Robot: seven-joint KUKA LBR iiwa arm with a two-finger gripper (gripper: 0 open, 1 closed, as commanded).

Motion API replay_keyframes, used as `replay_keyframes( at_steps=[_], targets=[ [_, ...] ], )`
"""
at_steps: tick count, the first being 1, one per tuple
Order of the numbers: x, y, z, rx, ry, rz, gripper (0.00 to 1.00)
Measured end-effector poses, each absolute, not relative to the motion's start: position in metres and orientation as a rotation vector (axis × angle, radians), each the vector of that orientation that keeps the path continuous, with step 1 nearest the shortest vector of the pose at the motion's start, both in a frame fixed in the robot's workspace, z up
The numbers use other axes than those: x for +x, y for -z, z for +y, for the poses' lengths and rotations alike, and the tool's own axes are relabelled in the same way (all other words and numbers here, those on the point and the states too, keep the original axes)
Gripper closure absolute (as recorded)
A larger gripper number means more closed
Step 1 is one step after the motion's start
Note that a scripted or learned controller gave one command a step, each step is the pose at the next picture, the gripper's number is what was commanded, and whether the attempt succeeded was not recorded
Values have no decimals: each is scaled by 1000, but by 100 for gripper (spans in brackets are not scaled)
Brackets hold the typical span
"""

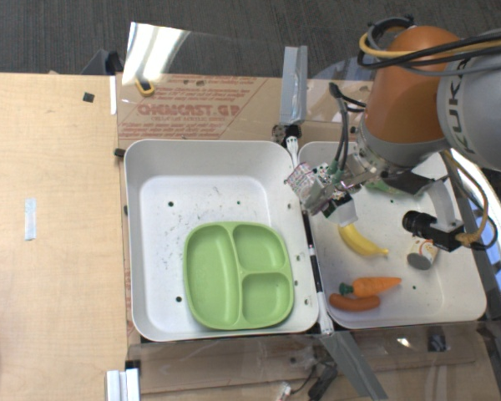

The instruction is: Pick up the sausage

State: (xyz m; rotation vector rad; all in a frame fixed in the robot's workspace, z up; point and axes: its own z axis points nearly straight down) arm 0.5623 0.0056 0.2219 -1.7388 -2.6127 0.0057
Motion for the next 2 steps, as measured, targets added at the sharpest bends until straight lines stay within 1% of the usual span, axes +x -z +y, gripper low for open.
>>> replay_keyframes(
  at_steps=[1, 2],
  targets=[
    [491, -190, -23, -1674, -5, -2654, 100],
    [477, -190, -72, -1162, -1, -2915, 100]
  ],
)
